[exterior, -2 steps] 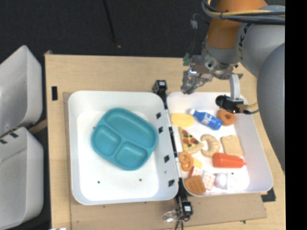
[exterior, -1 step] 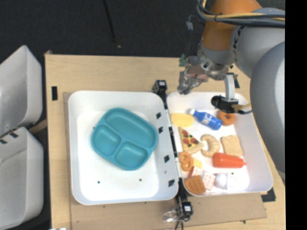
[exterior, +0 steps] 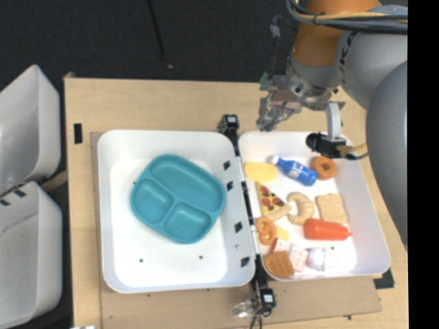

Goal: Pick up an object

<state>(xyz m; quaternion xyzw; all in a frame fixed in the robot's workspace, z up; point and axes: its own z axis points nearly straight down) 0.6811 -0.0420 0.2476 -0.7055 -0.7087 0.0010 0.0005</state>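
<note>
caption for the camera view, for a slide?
Gripper poised above the right bin of toy food; teal plate in the left bin.

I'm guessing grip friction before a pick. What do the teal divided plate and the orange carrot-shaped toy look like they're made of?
The teal divided plate looks like moulded hard plastic: one even colour, rounded compartment ridges, a soft matte sheen. The orange carrot-shaped toy also looks like smooth plastic, uniformly coloured with a faint gloss, though rubber or vinyl can't be ruled out from this view.
</note>
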